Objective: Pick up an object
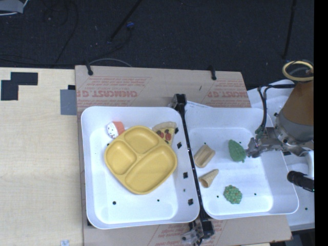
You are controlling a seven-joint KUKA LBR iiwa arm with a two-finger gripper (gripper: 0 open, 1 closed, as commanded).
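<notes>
One grasp looks under way — the gripper (252,150), its grip unreadable here, sits beside the green leafy piece (236,150) in the right bin (279,201) — so a clean lift comes next.

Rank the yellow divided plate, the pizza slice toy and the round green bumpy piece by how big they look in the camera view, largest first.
1. Yellow divided plate, by far the largest.
2 and 3. Pizza slice toy and round green bumpy piece look about alike; the plate hides part of the pizza slice, so I won't rank these two.

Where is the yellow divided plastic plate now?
The yellow divided plastic plate lies in the left white bin, just below the pizza slice toy.
</notes>
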